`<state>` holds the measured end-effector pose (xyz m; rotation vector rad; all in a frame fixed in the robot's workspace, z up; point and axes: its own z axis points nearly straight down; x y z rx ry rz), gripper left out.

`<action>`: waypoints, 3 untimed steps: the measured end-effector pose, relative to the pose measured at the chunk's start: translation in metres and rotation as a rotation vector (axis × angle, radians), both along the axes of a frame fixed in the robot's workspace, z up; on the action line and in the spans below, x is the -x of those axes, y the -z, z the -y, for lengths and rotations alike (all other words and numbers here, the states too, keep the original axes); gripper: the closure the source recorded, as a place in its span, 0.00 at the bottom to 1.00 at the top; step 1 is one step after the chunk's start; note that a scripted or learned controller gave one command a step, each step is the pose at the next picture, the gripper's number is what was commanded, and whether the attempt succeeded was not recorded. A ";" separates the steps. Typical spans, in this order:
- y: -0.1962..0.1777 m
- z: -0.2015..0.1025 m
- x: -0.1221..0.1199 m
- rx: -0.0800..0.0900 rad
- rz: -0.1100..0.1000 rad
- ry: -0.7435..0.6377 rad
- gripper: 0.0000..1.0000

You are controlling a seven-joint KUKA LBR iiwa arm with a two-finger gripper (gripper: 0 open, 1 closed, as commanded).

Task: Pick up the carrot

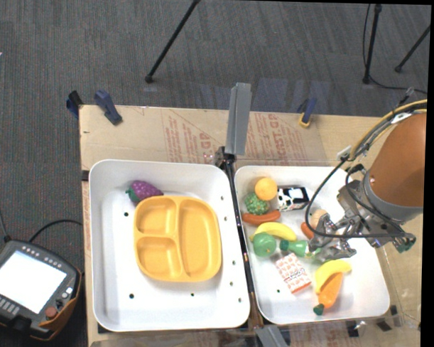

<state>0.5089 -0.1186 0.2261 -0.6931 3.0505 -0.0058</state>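
**Entry: pick up the carrot, status at this moment**

1. Carrot (329,289): you will find it in the right bin (368,310), near the front right corner. It lies flat on the bin floor with its green tip toward the front edge. Its upper end touches or slips under a yellow banana (333,267).
2. Gripper (330,242): it is low over the right bin, above and just beyond that banana, near the carrot but not on it. You cannot tell from this view whether it is spread wide or closed. Nothing is visibly held in it.
3. Neighbours in the right bin: a red and white carton (293,272) just left of the carrot; a green pear-like fruit (264,244); a 2nd banana (275,229); a broccoli piece (256,204); a yellow-orange round fruit (265,187); a black and white box (293,198). A slim orange-red piece (260,218) lies under the broccoli; do not mistake it for item 1, which carries the green tip.
4. Left bin (107,272): 1 yellow divided plate (178,239) and 1 purple grape bunch (144,190), both well apart from the work.

Progress, as judged: 0 of 1 picks done. The carrot is not yet lifted. What is left for you to watch is the shift toward the front corner, the descent, the closing and the lift. The overlapping banana is the likely nuisance.
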 end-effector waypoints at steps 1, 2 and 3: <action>0.005 0.000 0.002 -0.003 -0.012 0.001 0.00; 0.131 0.039 0.018 -0.001 -0.006 -0.184 0.00; 0.078 -0.027 0.007 -0.003 -0.011 0.007 0.00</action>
